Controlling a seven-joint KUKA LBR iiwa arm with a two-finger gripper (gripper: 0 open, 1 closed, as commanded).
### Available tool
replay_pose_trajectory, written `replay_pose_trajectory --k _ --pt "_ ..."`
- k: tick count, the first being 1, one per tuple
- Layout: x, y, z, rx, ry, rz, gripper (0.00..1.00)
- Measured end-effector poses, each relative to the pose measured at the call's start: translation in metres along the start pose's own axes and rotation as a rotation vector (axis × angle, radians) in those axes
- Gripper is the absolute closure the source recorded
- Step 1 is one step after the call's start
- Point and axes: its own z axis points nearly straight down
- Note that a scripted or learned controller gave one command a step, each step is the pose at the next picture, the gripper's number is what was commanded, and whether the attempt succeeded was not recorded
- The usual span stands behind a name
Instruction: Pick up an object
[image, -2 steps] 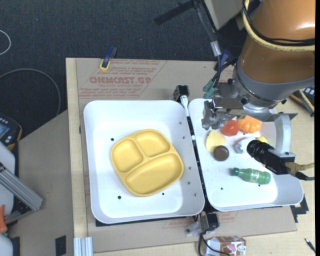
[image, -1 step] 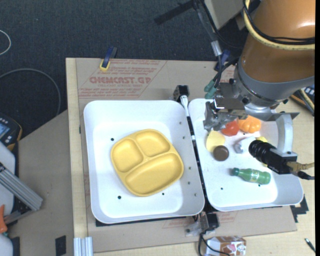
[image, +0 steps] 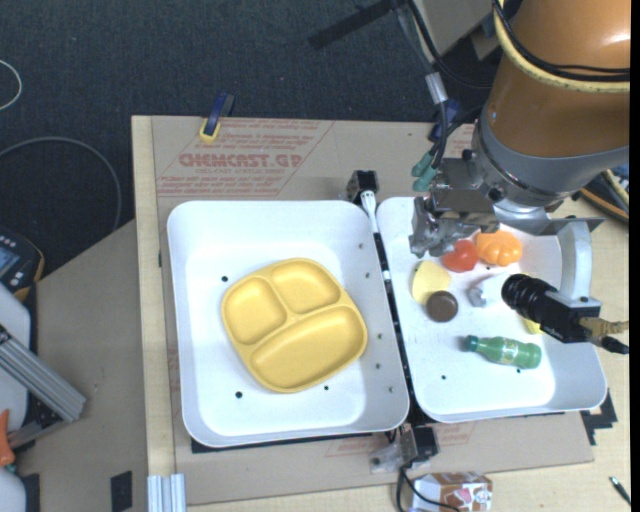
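While the task names no particular thing, the table (image: 250, 150) offers plenty to choose from, and the arm (image: 560, 90), reaching in from the right, hangs low over the far left part of the right bin (image: 480, 390). The left bin (image: 190, 300) carries a yellow divided plate (image: 293, 323) lying flat near its middle, well apart from the arm. In the right bin, going down in size, lie a green bottle (image: 503, 349) on its side toward the near edge, an orange piece (image: 498, 248) and a red piece (image: 460, 257) touching each other at the far side, a pale yellow piece (image: 428, 280), a brown round piece (image: 441, 306) just beside it, and a small grey bit (image: 478, 295) between the brown piece and the red one. The jaws sit at the bottom of the wrist, just beside the red piece and above the pale yellow one. Whether they are open or closed cannot be told, and nothing is seen held between them. I judge this to be the reach-and-descend step, with no grasp yet shown. The next move probably calls for settling on one thing in this crowded cluster, most likely the red or the pale yellow piece, and closing on it squarely without nudging its neighbours aside.
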Motion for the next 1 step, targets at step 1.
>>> replay_pose_trajectory --k 1 --pt "0.0517 -0.0039 0.0360 0.012 0.001 -0.002 1.00"
